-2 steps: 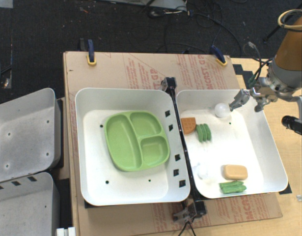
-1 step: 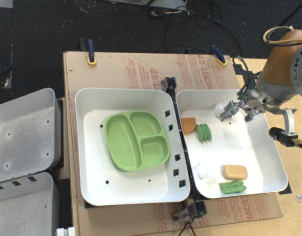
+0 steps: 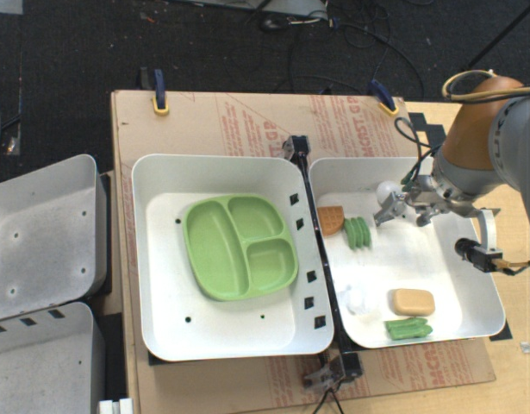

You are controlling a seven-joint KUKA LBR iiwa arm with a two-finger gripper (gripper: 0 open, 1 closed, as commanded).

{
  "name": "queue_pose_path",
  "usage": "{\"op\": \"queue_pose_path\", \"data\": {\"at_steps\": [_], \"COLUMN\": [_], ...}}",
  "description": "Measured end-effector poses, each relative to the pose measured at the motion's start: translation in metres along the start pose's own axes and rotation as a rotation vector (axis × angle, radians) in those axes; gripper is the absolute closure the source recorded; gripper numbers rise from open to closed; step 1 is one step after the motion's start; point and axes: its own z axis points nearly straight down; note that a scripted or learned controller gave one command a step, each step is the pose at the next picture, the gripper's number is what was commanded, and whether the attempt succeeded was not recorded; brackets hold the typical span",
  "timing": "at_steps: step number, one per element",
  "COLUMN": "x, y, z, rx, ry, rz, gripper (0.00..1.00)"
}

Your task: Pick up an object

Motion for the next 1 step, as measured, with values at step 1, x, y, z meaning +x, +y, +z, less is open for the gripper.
{"op": "queue_pose_path", "data": {"at_steps": [1], "x": [-0.0004], "y": [0.0016], "z": [-0.0139], "rx": [-0.006], "ry": [-0.002], "rz": [0.0], "gripper": [1.0]}}
